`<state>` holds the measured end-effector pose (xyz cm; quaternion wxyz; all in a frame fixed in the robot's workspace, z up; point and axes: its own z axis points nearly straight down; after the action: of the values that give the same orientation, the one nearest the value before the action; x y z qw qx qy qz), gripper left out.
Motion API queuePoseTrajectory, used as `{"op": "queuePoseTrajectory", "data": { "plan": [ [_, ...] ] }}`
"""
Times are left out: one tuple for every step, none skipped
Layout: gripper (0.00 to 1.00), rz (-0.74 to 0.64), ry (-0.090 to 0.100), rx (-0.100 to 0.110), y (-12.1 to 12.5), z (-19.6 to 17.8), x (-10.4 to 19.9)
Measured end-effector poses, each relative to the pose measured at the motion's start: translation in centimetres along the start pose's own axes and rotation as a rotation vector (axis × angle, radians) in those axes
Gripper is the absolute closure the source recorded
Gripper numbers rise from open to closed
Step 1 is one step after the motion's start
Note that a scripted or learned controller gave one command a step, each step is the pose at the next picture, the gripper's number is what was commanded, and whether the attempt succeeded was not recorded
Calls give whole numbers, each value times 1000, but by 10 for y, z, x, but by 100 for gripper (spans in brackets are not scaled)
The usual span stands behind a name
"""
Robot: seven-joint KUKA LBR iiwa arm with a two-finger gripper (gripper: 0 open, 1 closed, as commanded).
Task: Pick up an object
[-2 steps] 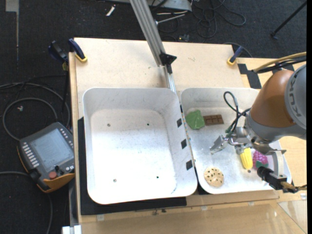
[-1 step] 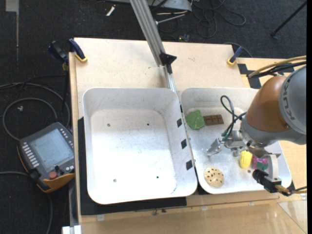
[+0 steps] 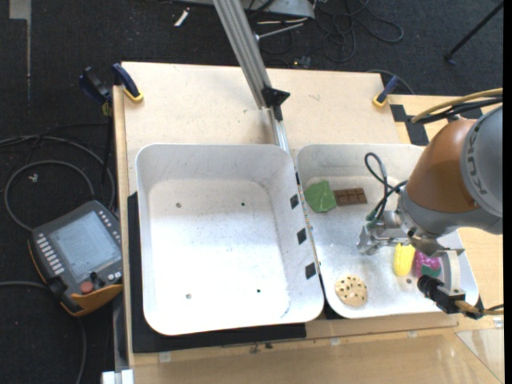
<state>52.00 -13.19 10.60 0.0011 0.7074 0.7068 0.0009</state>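
Your claw sits low inside the right bin, but you cannot tell from here how it is set. The objects all lie in that bin: a green piece touching a brown bar near the far wall, a yellow item just beside the claw, and a speckled cookie at the near edge.

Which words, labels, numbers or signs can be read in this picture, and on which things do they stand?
None can be read.
The teach pendant on the floor has a screen and buttons, but any text on them is too small and blurred.
The green object, brown bar, yellow object and round cookie in the right bin show no lettering.
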Motion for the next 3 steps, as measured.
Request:
{"op": "queuePoseTrajectory", "data": {
  "plan": [
    [100, -3, -2, -4, 6, -61, -5],
    [100, -5, -1, -3, 16, -107, -3],
    [100, -6, -1, -3, 19, -159, 7]
  ]
}}
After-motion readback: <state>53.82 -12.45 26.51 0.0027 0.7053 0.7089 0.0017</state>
